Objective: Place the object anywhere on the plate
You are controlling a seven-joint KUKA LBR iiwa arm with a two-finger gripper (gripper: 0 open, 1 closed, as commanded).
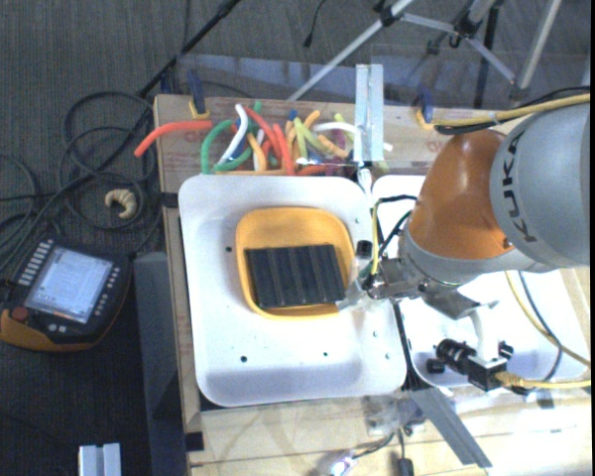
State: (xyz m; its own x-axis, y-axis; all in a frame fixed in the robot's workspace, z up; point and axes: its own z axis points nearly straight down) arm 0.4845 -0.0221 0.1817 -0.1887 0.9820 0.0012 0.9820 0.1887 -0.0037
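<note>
A yellow, rounded-square plate (286,228) lies in the left white bin (278,375), toward its back right. A black ribbed rectangular object (296,276) lies flat on the plate, covering its front half. My gripper (364,286) sits low at the plate's right edge, just beside the black object's right end, near the divider between the bins. The grey arm with its orange band (466,206) hangs over it from the right and hides most of the gripper.
The right bin (565,335) is largely covered by the arm and its cables. Coloured flexible tubes (268,139) lie behind the bins beside an upright metal post (369,117). A teach pendant (64,291) rests on the floor at left.
</note>
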